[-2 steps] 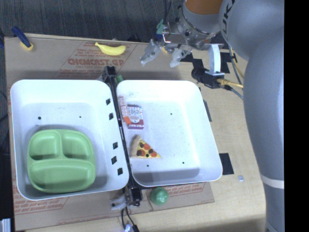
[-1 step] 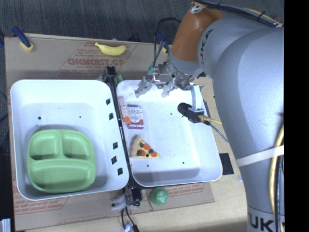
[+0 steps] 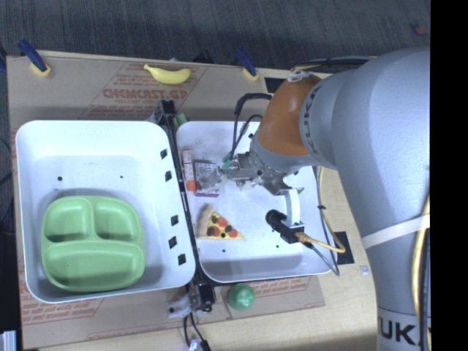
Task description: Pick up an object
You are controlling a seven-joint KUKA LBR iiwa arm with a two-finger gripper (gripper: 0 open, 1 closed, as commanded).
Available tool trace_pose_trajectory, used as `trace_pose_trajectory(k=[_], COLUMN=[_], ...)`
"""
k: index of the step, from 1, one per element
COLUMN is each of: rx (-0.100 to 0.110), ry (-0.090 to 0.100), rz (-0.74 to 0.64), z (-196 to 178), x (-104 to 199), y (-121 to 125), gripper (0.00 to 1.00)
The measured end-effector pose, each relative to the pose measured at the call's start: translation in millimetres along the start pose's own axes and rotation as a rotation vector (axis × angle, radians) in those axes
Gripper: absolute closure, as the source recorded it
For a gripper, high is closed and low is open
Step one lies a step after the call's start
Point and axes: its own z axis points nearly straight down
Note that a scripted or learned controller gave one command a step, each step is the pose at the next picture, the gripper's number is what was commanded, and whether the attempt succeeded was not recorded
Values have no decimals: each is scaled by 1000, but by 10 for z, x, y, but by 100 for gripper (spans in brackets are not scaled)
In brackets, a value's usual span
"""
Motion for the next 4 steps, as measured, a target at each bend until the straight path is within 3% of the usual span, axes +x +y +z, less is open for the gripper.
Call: trace_pose_trajectory(k=[1,2,3,4], rx=[-2,1,5,5], ry=[2,-1,0,-1], rz=[-8,0,-4,-3], z=[-113,-1196,-1318,-1318], x=[24,160,857,851], y=[20,-244,-454,-454], gripper=[100,100,100,0])
